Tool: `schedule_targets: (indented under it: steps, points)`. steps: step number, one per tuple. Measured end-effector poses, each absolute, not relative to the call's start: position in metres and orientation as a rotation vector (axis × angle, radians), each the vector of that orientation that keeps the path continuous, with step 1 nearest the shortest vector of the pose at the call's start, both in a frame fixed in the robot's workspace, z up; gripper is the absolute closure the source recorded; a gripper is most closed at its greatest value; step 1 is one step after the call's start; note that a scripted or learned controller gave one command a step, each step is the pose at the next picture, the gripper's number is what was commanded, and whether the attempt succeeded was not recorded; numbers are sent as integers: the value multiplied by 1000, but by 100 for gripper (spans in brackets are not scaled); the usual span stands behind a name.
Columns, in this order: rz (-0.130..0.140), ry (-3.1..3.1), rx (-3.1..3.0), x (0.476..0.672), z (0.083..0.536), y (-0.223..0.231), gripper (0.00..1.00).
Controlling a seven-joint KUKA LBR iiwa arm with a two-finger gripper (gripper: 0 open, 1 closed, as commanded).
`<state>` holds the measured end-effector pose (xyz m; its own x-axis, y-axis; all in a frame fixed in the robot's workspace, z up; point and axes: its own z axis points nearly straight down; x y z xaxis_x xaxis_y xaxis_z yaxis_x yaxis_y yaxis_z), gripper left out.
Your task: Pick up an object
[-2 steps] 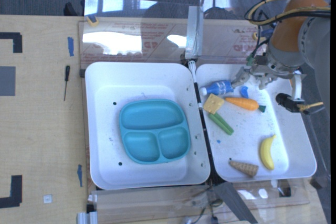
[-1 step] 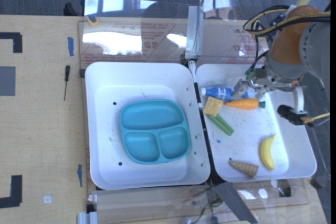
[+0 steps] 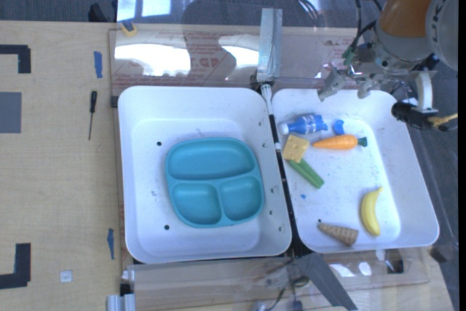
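The gripper (image 3: 351, 82) is hovering at the upper right of the frame, over the far edge of the right bin (image 3: 419, 189), fingers spread apart and gripping nothing. Just below it, toward the frame's middle, a blue bottle (image 3: 303, 125) is lying beside an orange carrot (image 3: 338, 143), a yellow block (image 3: 295, 149) and a green stick (image 3: 306, 173). Lower right, a banana (image 3: 370, 211) and a cone (image 3: 339, 232) are resting. The left bin (image 3: 138, 120) is holding a teal divided tray (image 3: 214, 180).

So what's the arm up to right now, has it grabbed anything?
Gripper at right bin's far rim, open, holding nothing. Carrot, bottle, banana, cone all loose in bin. Nothing in the way.
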<state>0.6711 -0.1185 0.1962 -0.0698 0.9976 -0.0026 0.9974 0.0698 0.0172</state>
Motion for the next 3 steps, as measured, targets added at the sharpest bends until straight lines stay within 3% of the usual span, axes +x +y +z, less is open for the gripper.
schedule_targets:
  steps: [1, 3]
  points:
    - [-3, 2177, 2263, 641, 94, -149, 0]
    - [1, 2162, 2278, 610, 87, -160, 0]
